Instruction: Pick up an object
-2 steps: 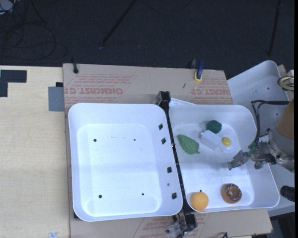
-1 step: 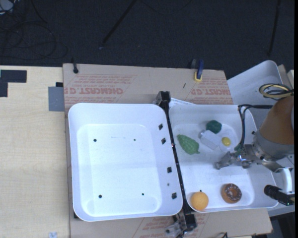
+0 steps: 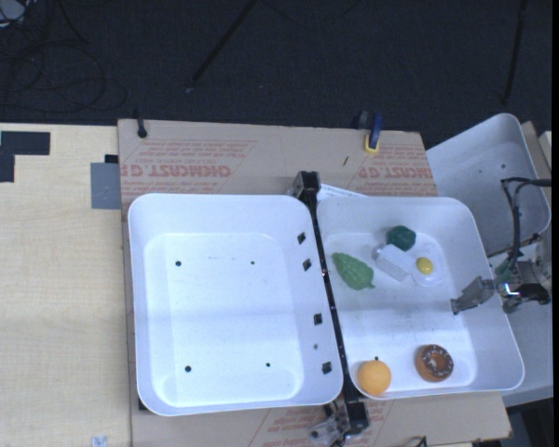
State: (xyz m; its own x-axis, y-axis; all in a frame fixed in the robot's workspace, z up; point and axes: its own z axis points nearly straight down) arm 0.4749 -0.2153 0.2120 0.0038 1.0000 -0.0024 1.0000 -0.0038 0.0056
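Orange ball and donut lie below the jaws (well apart).

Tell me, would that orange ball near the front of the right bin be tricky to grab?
Probably. The orange ball looks round and smooth, so it may roll if nudged and slip from the gripper. It sits near the right bin corner, which may crowd the approach.

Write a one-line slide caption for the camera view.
Gripper at the right bin's edge; inside lie an orange ball, brown doughnut and green leafy toy.
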